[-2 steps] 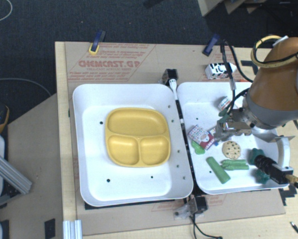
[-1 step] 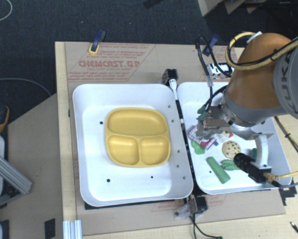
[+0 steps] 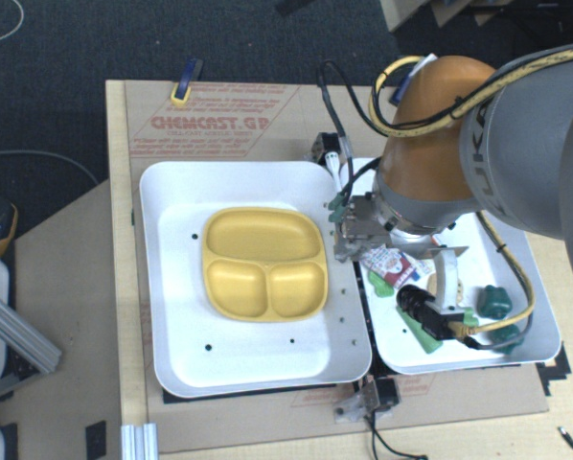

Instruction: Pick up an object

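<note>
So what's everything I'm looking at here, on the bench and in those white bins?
Bins: two, white, side by side on the bench.
Divided tray: one, yellow, middle of the left bin.
Packet: one, red and white, right bin, just below the gripper.
Green pieces: two, right bin; the second nearer the front rim.
Clip: one, yellow and blue, bench's far edge.
Bench: one, brown, red lettering.
Arm: one, grey with orange band, above the right bin.
Gripper: one, grey, where the bins meet.

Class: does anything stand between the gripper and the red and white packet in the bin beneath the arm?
Nothing visible does. The gripper hangs just beside the red and white packet, with no item between them.
</note>
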Controlling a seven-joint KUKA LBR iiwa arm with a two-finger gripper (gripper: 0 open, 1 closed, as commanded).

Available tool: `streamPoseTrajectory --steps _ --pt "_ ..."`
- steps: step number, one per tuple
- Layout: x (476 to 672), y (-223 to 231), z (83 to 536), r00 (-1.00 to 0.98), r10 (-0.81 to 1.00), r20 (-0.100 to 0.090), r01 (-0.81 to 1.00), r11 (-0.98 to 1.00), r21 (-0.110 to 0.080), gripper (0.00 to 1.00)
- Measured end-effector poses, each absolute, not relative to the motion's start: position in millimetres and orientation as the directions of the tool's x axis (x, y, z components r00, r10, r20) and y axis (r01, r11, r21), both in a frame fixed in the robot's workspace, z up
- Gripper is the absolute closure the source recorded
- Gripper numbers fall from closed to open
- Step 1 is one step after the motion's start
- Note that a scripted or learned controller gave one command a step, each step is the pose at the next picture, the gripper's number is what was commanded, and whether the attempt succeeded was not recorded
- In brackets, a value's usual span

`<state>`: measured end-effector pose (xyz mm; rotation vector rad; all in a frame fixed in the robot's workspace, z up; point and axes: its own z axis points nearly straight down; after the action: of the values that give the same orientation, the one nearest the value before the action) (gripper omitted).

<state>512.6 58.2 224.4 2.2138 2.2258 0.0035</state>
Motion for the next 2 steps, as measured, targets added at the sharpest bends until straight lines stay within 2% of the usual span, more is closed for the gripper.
streamPoseTrajectory --steps 1,2 --pt "498.6 79 224 -0.002 1.0 0.001 1.0 0.002 -0.004 1.0" --pt "509.0 66 234 0.001 1.0 -0.001 1.0 -0.001 0.003 1.0"
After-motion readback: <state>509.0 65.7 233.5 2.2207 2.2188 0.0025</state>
